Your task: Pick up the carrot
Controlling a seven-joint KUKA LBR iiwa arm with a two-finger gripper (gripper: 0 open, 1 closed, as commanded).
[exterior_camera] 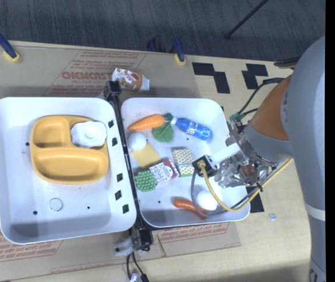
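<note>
**Bench seen from above, with two bins and one arm.** The bench (276,239) bears two shallow white bins side by side. One grey arm (311,128) with an orange band (270,113) reaches in from the right.

The left bin (3,175) holds one yellow divided tray (67,163). One white rounded object (89,134) sits in the tray's far right compartment.

The right bin (214,113) holds ten loose things:
- One blue bottle (194,128) lies at the far right.
- One carrot (147,122) lies in the far left part of the bin. Its tip points left and its green top points right, touching one green leafy piece (163,133).
- One yellow block (146,155) lies near the left wall.
- One green-checked box (183,159) lies at the middle. One red-and-white carton (164,171) lies just to its left.
- One green knobbly ball (146,181) lies on the near side of the yellow block.
- One orange-red sausage-shaped piece (186,204) lies by the near wall.
- Two white eggs are present. One egg (137,141) lies between the carrot and the yellow block. The other egg (207,201) lies just right of the sausage-shaped piece.

One brown-and-white carton (130,79) lies on the bench beyond the bins.

The gripper (233,174) hangs over the right bin's right side, well apart from the carrot. Whether it is spread or closed cannot be told, and nothing is seen held in it.
</note>
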